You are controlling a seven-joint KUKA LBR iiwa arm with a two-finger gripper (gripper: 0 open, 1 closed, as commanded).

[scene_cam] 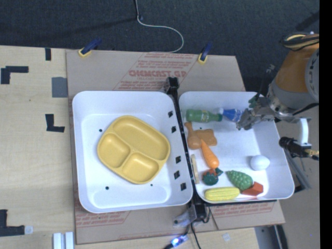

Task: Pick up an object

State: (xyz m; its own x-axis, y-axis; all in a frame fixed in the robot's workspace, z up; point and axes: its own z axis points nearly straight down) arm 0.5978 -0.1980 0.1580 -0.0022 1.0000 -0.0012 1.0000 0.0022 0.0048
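Note:
The right bin holds several toy foods. A green bottle lies at its far side with a small blue object beside it. A tan bread piece, an orange carrot, a white egg, a bumpy green vegetable, a yellow corn cob and a red piece lie nearer the front. My gripper hangs low over the bin's far right part, just right of the blue object. Nothing shows in its hold.
The left bin holds a yellow divided plate. A small dark green item and a thin wooden stick lie near the wall between the bins. The arm's grey and orange body stands over the right bin's far right corner.

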